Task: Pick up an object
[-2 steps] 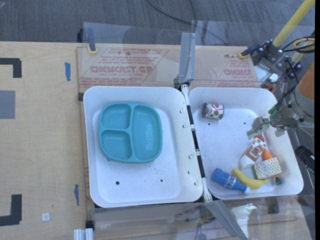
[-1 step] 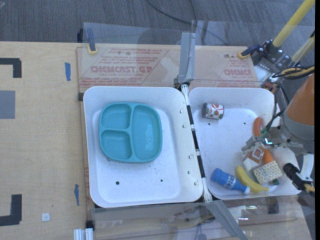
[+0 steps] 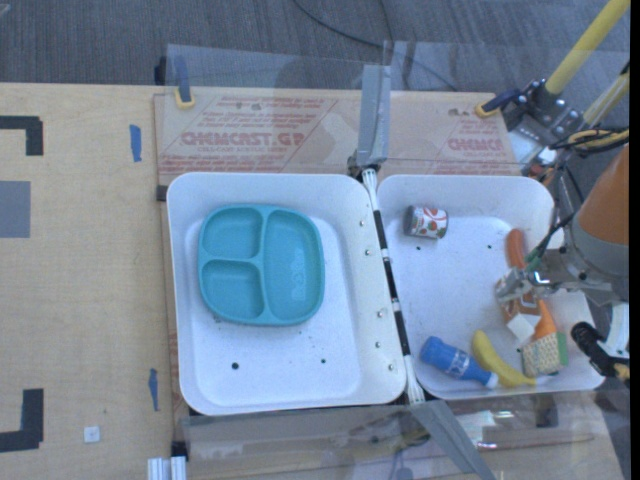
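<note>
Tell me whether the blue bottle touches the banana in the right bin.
Touching. The camera view shows the blue bottle's capped end meeting the banana with no white bin floor between them.

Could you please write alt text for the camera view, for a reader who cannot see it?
Seen from above, the gripper of a grey-and-orange arm hangs low over the right bin, among a small can, a blue bottle, a banana and other small items. The left bin holds a teal divided plate.
</note>
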Robot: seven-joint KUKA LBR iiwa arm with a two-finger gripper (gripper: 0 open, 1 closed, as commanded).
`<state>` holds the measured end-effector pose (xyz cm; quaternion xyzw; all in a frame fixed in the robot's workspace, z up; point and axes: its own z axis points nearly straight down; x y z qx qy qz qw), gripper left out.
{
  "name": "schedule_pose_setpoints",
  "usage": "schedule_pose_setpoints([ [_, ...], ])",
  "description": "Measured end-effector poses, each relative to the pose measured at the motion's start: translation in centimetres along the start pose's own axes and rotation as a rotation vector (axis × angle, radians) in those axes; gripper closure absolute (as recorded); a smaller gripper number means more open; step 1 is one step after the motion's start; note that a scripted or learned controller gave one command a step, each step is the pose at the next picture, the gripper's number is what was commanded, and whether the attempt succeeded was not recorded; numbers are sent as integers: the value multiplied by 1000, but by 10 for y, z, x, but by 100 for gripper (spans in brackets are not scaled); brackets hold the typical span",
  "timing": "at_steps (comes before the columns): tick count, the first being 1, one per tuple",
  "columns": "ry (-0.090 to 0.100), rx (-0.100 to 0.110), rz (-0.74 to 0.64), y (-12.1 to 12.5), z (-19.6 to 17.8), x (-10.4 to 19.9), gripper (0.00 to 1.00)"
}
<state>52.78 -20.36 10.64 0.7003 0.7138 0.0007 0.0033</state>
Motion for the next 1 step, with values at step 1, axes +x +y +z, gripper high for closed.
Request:
schedule_pose_setpoints([
  [1, 2, 4, -45, 42, -91, 36, 100],
])
